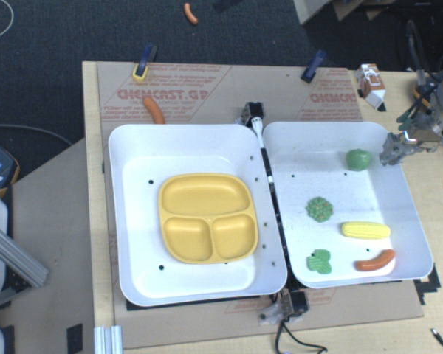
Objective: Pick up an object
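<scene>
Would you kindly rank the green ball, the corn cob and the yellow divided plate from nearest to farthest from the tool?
1. Green ball, just left of the tool.
2. Corn cob, lower in the right bin.
3. Yellow divided plate, in the left bin.

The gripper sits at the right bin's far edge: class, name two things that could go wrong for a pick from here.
1. The gripper hangs over the right bin's rim; lowering there could strike the wall.
2. The nearest item, the green ball, looks round and might roll away from a poorly centred grasp.
3. The corn and sausage lie close together, so a grab there may nudge both.
</scene>
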`<state>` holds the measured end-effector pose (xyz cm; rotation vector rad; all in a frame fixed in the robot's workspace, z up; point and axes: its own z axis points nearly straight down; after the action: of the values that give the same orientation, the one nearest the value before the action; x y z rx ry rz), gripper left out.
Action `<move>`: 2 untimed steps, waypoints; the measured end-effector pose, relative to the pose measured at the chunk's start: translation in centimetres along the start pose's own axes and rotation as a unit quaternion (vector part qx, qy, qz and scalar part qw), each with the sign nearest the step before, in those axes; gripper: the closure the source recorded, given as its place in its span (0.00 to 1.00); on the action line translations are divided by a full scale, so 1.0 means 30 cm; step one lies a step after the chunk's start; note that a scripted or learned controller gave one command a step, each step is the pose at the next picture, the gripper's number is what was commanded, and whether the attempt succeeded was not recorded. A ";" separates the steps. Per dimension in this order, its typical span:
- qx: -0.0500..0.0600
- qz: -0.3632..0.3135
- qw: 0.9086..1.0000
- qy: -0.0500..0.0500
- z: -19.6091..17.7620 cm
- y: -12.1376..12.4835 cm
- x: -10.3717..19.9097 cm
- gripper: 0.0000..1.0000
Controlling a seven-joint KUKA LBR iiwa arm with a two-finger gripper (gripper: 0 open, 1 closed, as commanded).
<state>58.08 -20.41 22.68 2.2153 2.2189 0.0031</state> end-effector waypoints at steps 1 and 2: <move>0.004 -0.002 1.000 0.003 0.033 0.021 0.186 1.00; 0.004 -0.002 1.000 0.003 0.026 0.001 0.387 1.00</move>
<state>58.10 -8.79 21.86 2.2180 2.2308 0.0000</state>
